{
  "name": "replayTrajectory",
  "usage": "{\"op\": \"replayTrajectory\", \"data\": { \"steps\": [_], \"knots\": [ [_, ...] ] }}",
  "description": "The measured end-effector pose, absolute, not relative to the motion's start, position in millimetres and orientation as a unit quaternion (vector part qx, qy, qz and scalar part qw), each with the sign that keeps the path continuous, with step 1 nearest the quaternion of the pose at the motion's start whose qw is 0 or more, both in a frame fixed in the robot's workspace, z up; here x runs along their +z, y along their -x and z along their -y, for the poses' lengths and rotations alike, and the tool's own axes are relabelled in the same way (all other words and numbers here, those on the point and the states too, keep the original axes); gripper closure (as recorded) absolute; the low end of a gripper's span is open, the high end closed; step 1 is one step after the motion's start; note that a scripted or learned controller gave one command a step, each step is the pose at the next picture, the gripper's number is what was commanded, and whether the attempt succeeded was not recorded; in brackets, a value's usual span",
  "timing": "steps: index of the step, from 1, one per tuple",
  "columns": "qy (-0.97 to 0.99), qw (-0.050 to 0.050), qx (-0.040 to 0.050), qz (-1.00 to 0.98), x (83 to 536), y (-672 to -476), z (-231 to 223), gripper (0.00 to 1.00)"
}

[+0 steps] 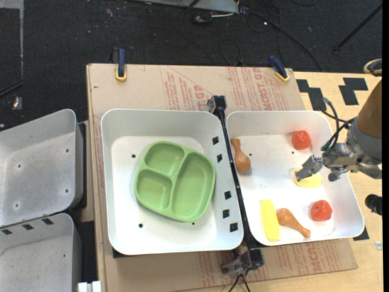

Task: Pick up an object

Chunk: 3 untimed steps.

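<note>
The right bin (346, 190) holds several toy foods. There are two red pieces (301, 140) (321, 210), a yellow stick (269, 219), a brown drumstick (293, 221), another drumstick (240, 158) by the left wall, and a small yellow piece (308, 179). My gripper (322, 170) reaches in from the right and hangs over the bin's right-middle. It is open, with its left finger (310, 165) just above the small yellow piece. Nothing sits between the fingers.
The left bin (115, 163) contains a green divided plate (175, 180). A black divider with clamps (230, 175) runs between the bins. White trays (36, 163) lie off the bench to the left.
</note>
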State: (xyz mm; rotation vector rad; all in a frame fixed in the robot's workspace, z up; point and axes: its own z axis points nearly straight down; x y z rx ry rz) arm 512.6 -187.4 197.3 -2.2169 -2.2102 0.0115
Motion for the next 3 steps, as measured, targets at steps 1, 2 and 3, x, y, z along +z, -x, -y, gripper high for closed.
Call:
{"op": "replayTrajectory", "data": {
  "steps": [1, 2, 3],
  "knots": [
    [0.707, 0.0, 0.0003, 0.707, 204, -515.8, 187, 0.0],
    [0.706, 0.002, 0.001, 0.708, 153, -521.9, 179, 0.0],
    [0.708, 0.002, 0.0009, 0.707, 107, -518.7, 172, 0.0]
  ]
}}
